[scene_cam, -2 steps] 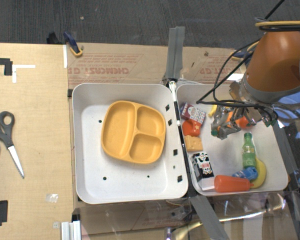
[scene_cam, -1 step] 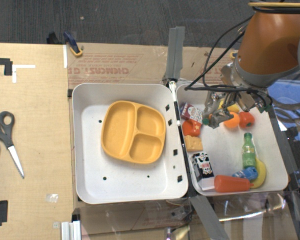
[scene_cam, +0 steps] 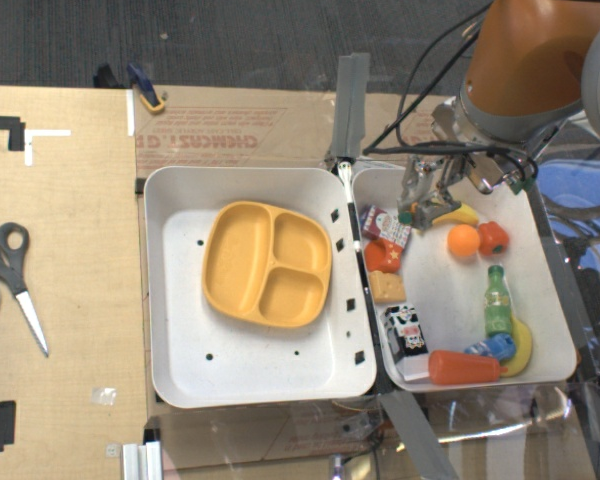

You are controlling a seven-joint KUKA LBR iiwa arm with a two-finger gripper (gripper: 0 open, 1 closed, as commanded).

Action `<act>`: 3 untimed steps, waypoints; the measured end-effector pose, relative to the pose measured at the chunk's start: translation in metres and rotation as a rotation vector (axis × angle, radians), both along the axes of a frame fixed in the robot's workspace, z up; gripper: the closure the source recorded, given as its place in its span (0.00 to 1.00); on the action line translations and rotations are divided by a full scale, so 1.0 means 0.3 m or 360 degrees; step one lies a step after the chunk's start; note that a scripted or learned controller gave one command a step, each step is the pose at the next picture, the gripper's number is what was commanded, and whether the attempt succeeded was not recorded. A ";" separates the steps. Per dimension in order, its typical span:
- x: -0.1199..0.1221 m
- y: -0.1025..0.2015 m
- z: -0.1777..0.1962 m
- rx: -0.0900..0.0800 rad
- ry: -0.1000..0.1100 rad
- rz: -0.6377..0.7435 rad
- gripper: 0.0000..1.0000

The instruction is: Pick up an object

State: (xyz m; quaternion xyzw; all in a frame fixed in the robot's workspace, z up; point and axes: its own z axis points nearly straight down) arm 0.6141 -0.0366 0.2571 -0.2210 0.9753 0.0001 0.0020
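Two bins lie under the fixed camera; my gripper hangs over the far end of the right bin, and I cannot tell how it is set. Nearest lies the orange ball, just beside a small banana. I'd drop straight onto the ball (it may roll). A red piece touches it; the green bottle is nearby. The yellow plate fills the left bin.

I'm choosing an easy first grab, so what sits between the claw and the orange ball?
Nothing visible does. The claw hovers over the right bin's far end, with bare floor between it and the orange ball; a small yellow banana lies beside that path.
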 end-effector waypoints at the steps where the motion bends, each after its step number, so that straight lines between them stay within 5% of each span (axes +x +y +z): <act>1: 0.152 0.090 -0.070 0.0001 -0.0002 0.0364 1.00; 3: 0.161 0.088 -0.003 0.0007 -0.0020 0.0349 1.00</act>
